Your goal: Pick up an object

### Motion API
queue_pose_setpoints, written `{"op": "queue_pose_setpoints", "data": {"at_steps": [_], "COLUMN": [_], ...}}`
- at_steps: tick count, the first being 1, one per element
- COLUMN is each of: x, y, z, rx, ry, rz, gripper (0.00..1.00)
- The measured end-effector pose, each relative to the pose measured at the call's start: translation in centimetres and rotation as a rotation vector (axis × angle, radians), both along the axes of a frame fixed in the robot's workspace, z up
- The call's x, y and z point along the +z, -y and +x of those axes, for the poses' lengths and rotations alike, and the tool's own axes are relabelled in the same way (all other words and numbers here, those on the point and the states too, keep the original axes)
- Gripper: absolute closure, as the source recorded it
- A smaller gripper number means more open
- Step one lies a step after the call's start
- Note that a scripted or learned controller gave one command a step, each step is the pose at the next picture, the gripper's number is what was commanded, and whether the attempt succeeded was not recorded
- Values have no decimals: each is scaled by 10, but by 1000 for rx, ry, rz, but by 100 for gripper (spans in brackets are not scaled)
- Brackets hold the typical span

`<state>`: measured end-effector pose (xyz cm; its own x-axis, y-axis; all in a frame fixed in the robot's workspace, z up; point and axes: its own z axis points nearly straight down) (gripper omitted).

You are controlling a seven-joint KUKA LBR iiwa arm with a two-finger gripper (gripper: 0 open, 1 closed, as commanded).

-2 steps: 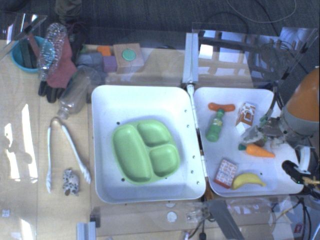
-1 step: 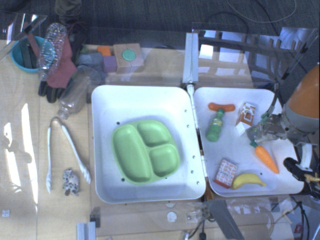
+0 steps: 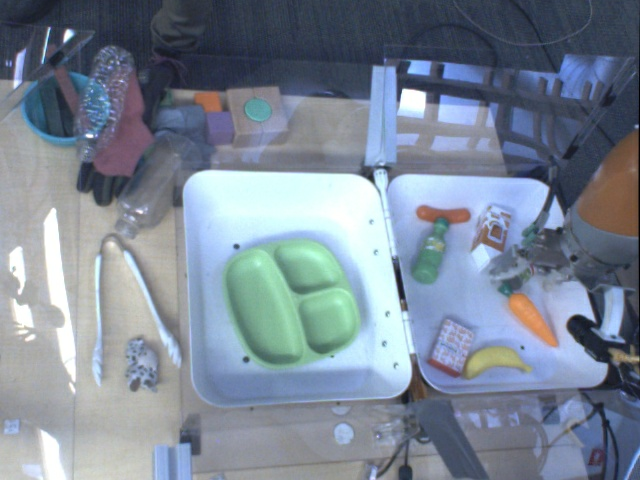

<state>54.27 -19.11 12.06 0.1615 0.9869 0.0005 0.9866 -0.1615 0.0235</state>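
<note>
Arm (image 3: 612,213) comes in from right edge of frame, mid-height, orange band showing w/ grey below it. Wrist points left & slightly down. Gripper (image 3: 517,266) sits right of centre, low over the surface, metal parts + cables bunched around it. Fingers too small & cluttered to read. More dark hardware at lower right of frame.

A robot arm (image 3: 610,218) is seen at the right edge, its rounded body coloured orange above a grey section. At its end, a gripper (image 3: 520,266) of small metallic and dark parts is fitted. A black cable with a rounded connector (image 3: 592,336) is seen beneath the arm.
</note>
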Motion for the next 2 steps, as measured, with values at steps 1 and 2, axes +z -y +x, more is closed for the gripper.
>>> {"op": "queue_pose_setpoints", "data": {"at_steps": [1,2], "x": [-32,-20], "y": [6,5], "z": [-9,-6], "rx": [64,67], "ry": [-13,-5], "rz": [0,-1], "gripper": [0,100]}}
